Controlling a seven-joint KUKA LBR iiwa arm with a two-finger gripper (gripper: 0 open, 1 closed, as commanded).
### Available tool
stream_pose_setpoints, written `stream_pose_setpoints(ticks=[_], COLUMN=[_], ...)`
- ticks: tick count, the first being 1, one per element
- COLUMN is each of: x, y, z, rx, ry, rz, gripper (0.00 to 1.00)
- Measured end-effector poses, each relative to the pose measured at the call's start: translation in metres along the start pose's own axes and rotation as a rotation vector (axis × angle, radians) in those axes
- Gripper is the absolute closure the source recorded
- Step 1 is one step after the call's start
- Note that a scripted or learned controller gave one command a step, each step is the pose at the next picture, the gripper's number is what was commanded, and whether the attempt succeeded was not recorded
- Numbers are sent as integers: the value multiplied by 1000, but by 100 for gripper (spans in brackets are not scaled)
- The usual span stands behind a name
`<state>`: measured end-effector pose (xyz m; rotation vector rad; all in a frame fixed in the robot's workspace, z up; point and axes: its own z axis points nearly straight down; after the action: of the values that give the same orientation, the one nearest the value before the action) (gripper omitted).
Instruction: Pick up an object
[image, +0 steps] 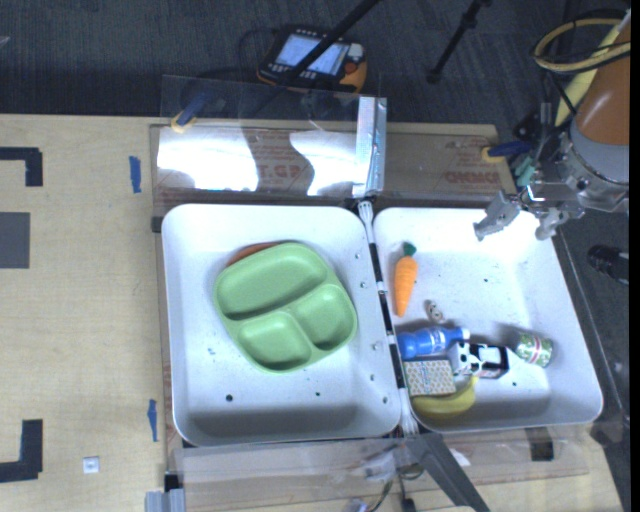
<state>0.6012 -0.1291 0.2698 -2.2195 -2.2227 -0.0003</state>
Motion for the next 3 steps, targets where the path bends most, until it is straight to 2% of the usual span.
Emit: stream_pose_setpoints(ticks=[1, 2, 3], x=[62, 74, 66], y=[-77, -58, -61], z=[71, 86, 85], rx=[0, -2, -2], ry=[0, -1, 0], rz=[-136, -80, 48], gripper=[0, 0, 0])
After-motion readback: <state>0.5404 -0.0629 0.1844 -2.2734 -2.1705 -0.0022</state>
